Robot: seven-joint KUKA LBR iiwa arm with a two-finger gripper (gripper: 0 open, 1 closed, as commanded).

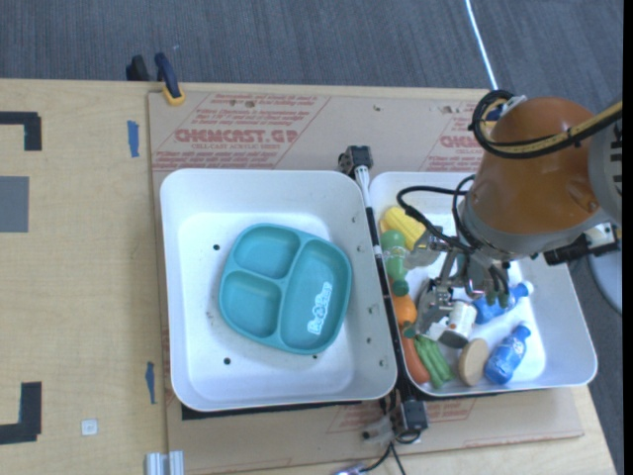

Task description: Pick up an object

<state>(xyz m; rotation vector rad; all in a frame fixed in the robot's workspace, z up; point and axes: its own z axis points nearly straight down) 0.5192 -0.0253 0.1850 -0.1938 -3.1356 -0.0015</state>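
Note:
My gripper (460,295) hangs low over the middle of the right bin (564,369), under the orange wrist band. Its fingers stand open and spread, with nothing held between them. Right below them lies a small white cylinder (458,318), with a blue toy (495,305) just to its right. Along the bin's left side lie a yellow piece (404,222), a green piece (394,241) and an orange carrot (406,311). At the front are a green vegetable (432,354), a tan oval (473,361) and a blue bottle (505,354). The arm hides the bin's back right part.
The left bin (193,216) holds a teal divided plate (285,287). A ridge with a black clamp (354,158) at its far end separates the two bins. Black cables loop around the arm above the right bin.

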